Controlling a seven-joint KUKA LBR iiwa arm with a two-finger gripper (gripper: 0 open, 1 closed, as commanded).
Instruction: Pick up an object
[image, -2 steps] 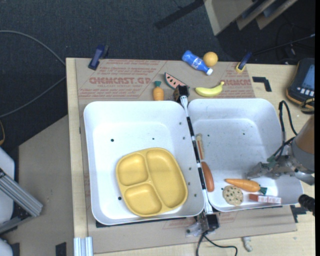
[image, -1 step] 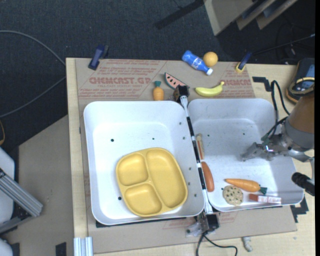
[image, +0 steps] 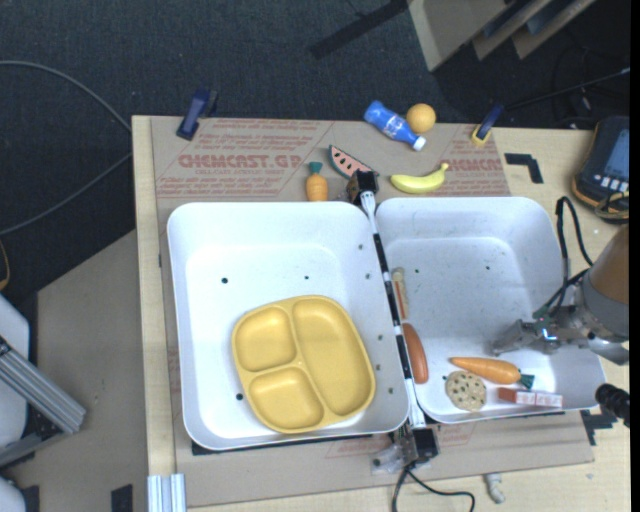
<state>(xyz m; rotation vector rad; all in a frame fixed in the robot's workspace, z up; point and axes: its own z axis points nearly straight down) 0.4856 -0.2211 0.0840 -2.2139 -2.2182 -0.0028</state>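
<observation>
Two shallow white bins sit side by side on the bench. The left bin (image: 200, 260) holds a yellow divided plate (image: 302, 362) with three compartments, lying toward the bin's 5 o'clock corner. The right bin (image: 470, 225) holds its toys along the 6 o'clock edge: a carrot (image: 484, 369) lying flat with its green top pointing to 3 o'clock, a round cookie (image: 465, 390) just beside it at 7 o'clock, a red and white packet (image: 528, 399) near the carrot's 4 o'clock side, and a hot dog (image: 415, 352) resting against the wall at the bin's 9 o'clock side.

At the right bin's 3 o'clock side the gripper (image: 522, 336) reaches in on the grey arm (image: 610, 290). It hangs just above and to 1 o'clock of the carrot. Whether its tips are spread or closed, I cannot tell; nothing shows between them.

On the cardboard beyond the bins, at 12 o'clock, lie a banana (image: 420, 180), a blue bottle (image: 393, 124), an orange ball (image: 422, 117), a watermelon slice (image: 346, 160) and a small carrot toy (image: 317, 186).
</observation>
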